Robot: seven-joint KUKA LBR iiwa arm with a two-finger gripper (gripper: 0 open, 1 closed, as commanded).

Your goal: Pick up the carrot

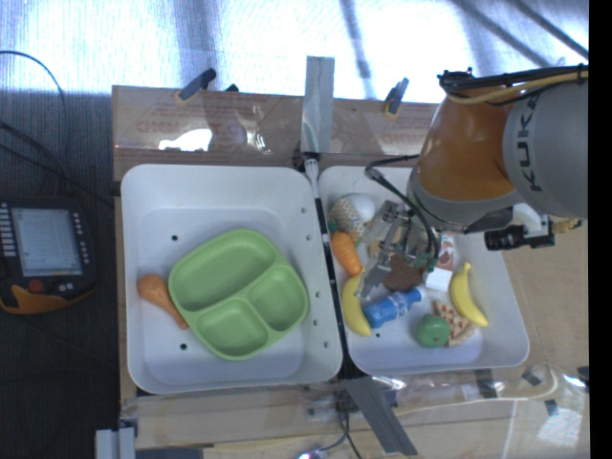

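The carrot [346, 252] is a short orange piece lying in the right bin [497, 352], close to that bin's left wall. My gripper [386, 261] hangs low over the middle of the right bin, just to the right of the carrot. Nothing orange shows inside it. The grey arm with its orange band [469, 156] reaches in from the right and covers part of the bin behind the gripper.
Crowded around the gripper are a yellow banana [356, 312], a blue bottle [390, 306], a green ball [432, 331], a pizza slice [451, 319], a second banana [466, 295] and a white ball [358, 205]. The left bin [153, 199] holds a green divided plate [239, 295] and an orange drumstick-shaped toy [159, 296].
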